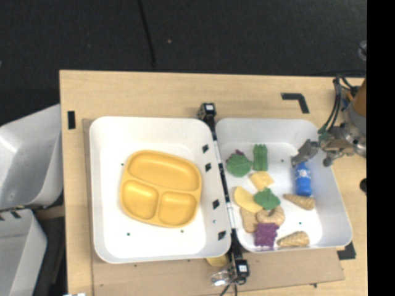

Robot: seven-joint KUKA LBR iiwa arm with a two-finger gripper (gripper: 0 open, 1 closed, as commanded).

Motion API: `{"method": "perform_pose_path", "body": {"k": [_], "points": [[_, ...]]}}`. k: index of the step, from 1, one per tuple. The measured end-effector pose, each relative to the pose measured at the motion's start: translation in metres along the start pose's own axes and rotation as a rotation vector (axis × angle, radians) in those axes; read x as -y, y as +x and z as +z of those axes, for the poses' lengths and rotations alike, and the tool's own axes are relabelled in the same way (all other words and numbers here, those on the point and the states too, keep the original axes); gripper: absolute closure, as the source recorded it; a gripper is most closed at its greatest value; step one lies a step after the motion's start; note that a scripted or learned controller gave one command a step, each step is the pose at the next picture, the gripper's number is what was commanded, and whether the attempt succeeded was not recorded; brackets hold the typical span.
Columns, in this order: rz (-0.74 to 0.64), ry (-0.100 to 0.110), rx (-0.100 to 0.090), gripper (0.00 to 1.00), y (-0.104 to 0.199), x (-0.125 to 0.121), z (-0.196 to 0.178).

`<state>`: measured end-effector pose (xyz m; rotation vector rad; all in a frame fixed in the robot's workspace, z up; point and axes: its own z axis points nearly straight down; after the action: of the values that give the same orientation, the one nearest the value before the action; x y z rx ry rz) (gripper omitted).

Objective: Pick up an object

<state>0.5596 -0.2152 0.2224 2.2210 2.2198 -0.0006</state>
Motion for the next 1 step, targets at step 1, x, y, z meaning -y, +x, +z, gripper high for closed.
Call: {"method": "perform_pose_path", "body": {"k": [1], "points": [[-0.006,0.006,-0.005,0.00,0.0767,0.0601,0.0223]]}}
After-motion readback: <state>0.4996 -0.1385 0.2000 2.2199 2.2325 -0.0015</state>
